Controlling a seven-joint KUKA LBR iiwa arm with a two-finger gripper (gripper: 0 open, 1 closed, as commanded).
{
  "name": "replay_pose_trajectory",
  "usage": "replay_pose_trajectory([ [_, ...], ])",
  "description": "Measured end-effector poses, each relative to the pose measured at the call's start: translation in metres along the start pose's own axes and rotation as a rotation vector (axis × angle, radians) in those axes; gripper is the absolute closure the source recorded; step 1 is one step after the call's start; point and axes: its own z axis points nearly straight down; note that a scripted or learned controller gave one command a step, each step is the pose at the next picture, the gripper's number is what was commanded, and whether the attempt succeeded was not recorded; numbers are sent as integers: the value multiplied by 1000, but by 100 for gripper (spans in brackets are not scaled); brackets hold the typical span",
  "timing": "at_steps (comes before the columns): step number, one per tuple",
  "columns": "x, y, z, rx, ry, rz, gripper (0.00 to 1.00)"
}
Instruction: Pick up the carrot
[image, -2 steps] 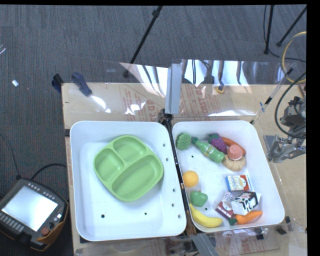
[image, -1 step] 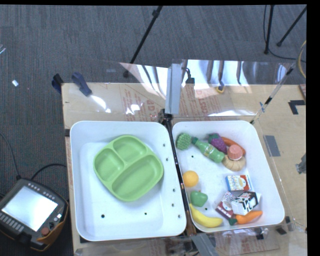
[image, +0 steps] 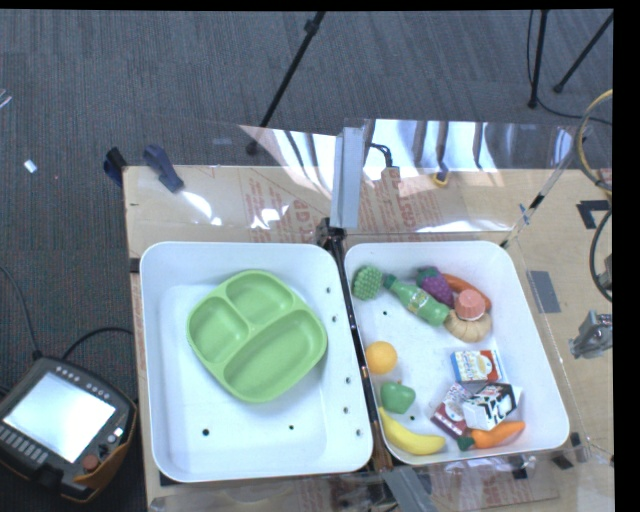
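Green divided plate (image: 258, 335), left bin (image: 165, 265)

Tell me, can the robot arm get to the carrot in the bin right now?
Probably yes, but it looks tricky. The carrot lies in the near corner of the right bin, open from above, but a milk carton touches it and the bin wall is close.

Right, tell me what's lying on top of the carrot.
The cow-print carton overlaps the upper left of the carrot. The carrot's left end is covered; its orange body and right tip show.
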Motion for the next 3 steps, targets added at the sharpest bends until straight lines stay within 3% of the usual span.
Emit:
replay_pose_trajectory([
  [1,-5,-1,5,-25,-11,-79,100],
  [2,-1,2,-40,-6,-3,-277,100],
  [3,-2,3,-34,-26,-16,-341,100],
])
